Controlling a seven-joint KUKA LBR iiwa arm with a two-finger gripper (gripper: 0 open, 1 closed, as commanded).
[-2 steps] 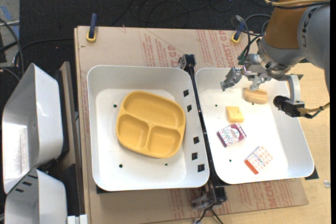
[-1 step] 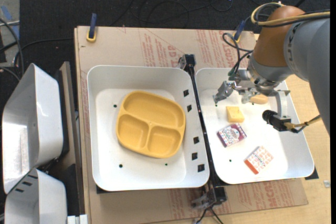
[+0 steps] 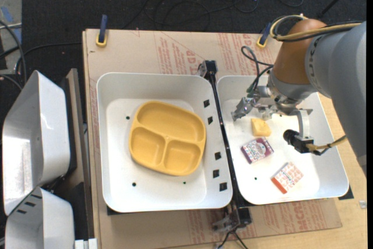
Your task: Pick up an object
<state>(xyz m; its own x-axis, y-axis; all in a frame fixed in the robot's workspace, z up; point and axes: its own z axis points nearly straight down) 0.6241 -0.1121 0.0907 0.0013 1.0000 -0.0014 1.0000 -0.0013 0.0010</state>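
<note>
1 arm (image 3: 326, 55) reaches from frame right over right bin (image 3: 326, 183); gripper (image 3: 247, 109) finger state unclear; yellow block (image 3: 261, 127) just below-right.

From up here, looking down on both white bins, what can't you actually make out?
- Two-finger gripper, camera view: too small and cluttered to tell whether it is open or shut.
- Small purple packet and red-and-white packet: printing too small to read.
- Right white bin: its upper part is covered by the grey arm.
- Pale yellow block: too small to identify.
</note>
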